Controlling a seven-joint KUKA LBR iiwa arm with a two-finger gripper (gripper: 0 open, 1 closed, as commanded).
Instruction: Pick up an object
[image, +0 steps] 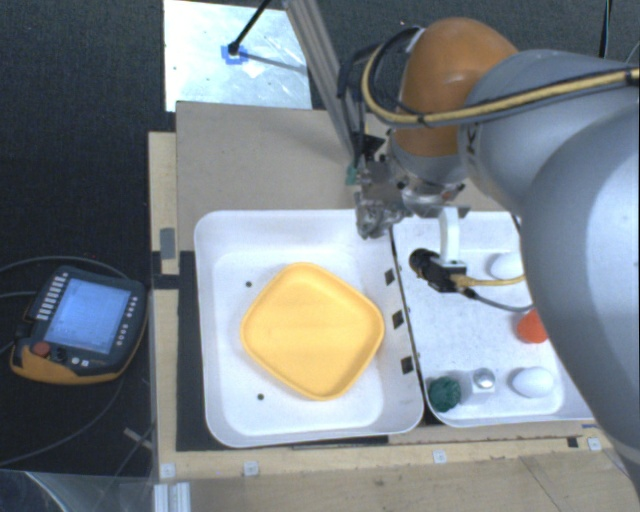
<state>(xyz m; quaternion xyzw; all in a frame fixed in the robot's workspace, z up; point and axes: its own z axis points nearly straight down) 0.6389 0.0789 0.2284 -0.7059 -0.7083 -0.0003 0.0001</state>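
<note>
A grey arm (560, 170) with an orange band (450, 70) reaches in from 3 o'clock over two white bins on a brown bench (260, 160). Its gripper (372, 222) hangs at the 12 o'clock end of the wall where the bins meet, just over the top rim of the left bin (215, 300). From this angle it cannot be told whether the gripper is spread or closed, and nothing is seen held in it. A yellow plate (312, 328) lies flat in the middle of the left bin, at about 7 o'clock from the gripper and well apart from it. In the right bin (470, 330) a green ball (445, 391) sits in the 7 o'clock corner, with a small silver piece (483, 379) just beside it at 3 o'clock, and a white egg (532, 381) beyond that. An orange piece (530, 326) shows at the arm's edge, at about 12 o'clock from that egg, and is partly hidden. A second white egg (505, 266) lies nearer the top of the bin, beside a yellow cable (490, 285) that runs from a black fitting (430, 268) under the wrist. Off the bench at 9 o'clock, a pendant (75, 322) with a lit blue screen rests on dark floor.
</note>
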